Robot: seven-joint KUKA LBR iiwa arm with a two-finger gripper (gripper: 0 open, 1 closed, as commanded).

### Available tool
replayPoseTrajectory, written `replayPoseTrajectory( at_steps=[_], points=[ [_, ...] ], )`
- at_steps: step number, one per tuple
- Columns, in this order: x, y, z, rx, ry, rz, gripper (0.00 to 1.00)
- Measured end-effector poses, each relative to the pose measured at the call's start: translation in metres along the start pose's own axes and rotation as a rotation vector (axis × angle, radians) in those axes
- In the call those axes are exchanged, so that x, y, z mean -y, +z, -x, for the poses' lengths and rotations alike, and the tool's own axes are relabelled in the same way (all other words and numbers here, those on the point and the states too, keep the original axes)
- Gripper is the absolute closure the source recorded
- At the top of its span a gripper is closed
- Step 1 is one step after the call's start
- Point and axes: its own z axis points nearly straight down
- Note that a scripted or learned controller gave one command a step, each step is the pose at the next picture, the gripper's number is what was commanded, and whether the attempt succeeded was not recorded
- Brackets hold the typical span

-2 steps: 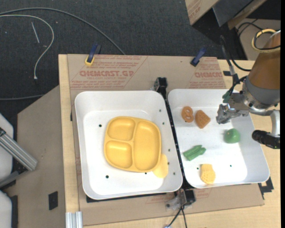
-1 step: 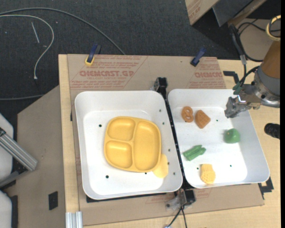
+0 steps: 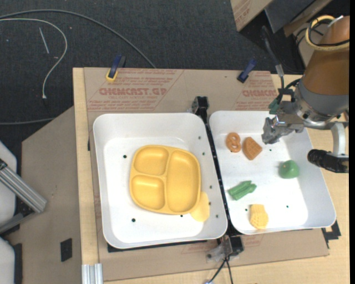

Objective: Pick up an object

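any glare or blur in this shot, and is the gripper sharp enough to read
Camera view: even, soft light; the white bins look bright but keep their detail, and the yellow divided plate shows mild sheen. Small items such as the green toy are reasonably sharp with faint shadows. The gripper is dark and slightly soft, so its state is unclear.

A dark carpet [image 3: 166, 33] covers the floor, and a brown cardboard sheet [image 3: 166, 83] lies on it as the bench surface. Beyond the sheet's far edge a thin white cable [image 3: 83, 19] loops across the carpet. Two blue clamps [image 3: 115, 66] grip that far edge — one toward each corner. Left of the sheet stands a metal rail [image 3: 19, 186]. A cardboard box [image 3: 249, 11] sits beyond the sheet's far right corner.
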Motion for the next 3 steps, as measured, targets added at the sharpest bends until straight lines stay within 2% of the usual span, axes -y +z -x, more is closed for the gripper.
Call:
replayPoseTrajectory(
  at_steps=[1,2,3],
  points=[
    [-0.018,-0.004,-0.053,-0.001,-0.002,0.0,1.0],
    [-0.031,0.015,-0.101,-0.001,-0.001,-0.004,1.0],
    [-0.053,0.019,-0.143,0.0,0.0,0.0,1.0]
  ],
)
